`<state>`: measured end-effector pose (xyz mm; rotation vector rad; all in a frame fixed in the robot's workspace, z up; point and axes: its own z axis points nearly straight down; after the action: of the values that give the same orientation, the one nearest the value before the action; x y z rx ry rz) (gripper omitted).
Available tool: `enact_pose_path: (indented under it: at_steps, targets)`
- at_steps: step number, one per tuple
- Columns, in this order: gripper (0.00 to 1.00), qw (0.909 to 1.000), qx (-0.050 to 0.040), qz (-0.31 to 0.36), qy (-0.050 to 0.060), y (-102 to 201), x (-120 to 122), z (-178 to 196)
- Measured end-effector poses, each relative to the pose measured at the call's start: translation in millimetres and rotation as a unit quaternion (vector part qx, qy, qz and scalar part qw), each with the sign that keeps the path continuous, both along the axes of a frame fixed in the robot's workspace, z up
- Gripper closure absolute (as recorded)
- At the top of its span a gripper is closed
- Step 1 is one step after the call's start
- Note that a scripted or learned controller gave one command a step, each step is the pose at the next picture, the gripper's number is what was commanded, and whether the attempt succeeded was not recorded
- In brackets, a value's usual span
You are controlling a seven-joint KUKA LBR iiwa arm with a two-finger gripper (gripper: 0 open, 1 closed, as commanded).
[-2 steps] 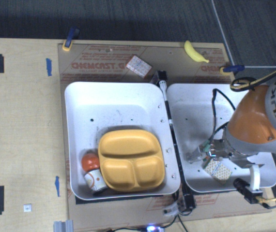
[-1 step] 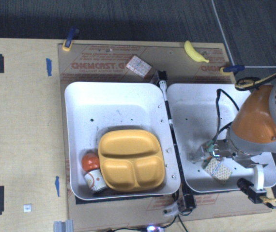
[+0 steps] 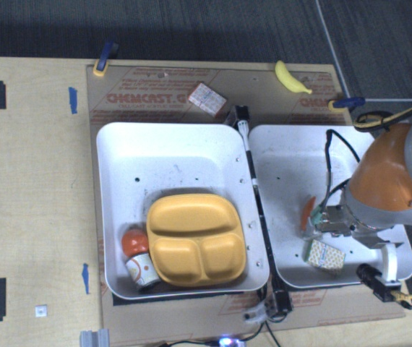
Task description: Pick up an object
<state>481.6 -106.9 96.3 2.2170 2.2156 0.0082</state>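
Item: small patterned packet (image 3: 326,254), flat on the right bin (image 3: 285,157) floor, directly below the pincer (image 3: 329,225). Orange carrot-like piece (image 3: 307,212) just left of pincer. Pincer state: cannot tell. Left bin (image 3: 162,147): yellow divided tray (image 3: 195,238).

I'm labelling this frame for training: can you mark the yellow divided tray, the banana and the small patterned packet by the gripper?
yellow divided tray (image 3: 195,237), camera view, on its central ridge.
banana (image 3: 291,79), camera view, mid-length of its curve.
small patterned packet (image 3: 326,255), camera view, middle of its top face.
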Motion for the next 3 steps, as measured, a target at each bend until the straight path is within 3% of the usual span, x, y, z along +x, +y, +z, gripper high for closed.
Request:
enact_pose_path:
  at_steps: [1, 2, 3]
  targets:
    - [0.00, 1.0000, 0.0000, 0.000, 0.000, 0, 0, 0]
    - [0.00, 1.0000, 0.0008, 0.000, 0.003, 11, -2, -10]
    - [1.00, 1.0000, 0.0006, 0.000, 0.001, 11, 0, 0]
